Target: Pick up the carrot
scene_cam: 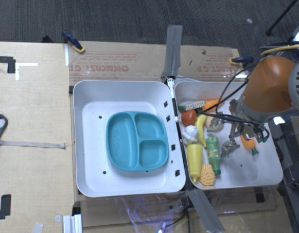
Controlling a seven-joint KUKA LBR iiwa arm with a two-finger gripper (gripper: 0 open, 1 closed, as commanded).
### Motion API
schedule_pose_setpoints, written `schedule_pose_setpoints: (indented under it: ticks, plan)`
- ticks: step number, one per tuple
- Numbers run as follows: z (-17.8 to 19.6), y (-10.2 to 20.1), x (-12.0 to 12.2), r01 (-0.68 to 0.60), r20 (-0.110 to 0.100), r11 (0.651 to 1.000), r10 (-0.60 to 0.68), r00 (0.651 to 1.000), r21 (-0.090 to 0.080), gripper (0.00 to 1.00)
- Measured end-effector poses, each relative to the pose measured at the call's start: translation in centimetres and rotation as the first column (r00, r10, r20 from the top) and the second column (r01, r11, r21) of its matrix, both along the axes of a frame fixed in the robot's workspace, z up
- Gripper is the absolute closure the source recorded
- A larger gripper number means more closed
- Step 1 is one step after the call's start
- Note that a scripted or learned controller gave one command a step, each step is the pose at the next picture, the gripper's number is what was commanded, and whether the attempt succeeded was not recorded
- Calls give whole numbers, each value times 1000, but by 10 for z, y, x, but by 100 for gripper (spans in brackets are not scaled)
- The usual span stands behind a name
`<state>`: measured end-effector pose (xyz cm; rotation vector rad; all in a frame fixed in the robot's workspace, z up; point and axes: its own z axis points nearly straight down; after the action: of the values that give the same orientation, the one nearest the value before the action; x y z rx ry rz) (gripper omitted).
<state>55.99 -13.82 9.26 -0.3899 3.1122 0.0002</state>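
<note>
The carrot [248,141], small and orange with a green tip pointing to the lower right, lies in the right bin [246,176] near its right side. My gripper [235,139] hangs low over the bin floor right beside the carrot, on its left, under the grey wrist and orange band [268,84]. Black cables and the gripper body overlap the carrot's upper edge, so I cannot make out whether it is touched or held.
Toy food crowds the right bin's left side: a red tomato [188,116], a banana [202,127], a green bottle [213,152], a yellow piece [194,160], corn [206,174], an orange piece [211,104] at the back. A blue divided plate [138,141] sits in the left bin [91,169].
</note>
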Motion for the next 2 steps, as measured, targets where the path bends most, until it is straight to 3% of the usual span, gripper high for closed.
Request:
schedule_pose_setpoints:
  ticks: [1,2]
  plan:
    - [1,-64,-12,5,2,1000,-5,1000,-2,0]
    - [12,-63,-9,4,8,1000,-4,1000,-3,100]
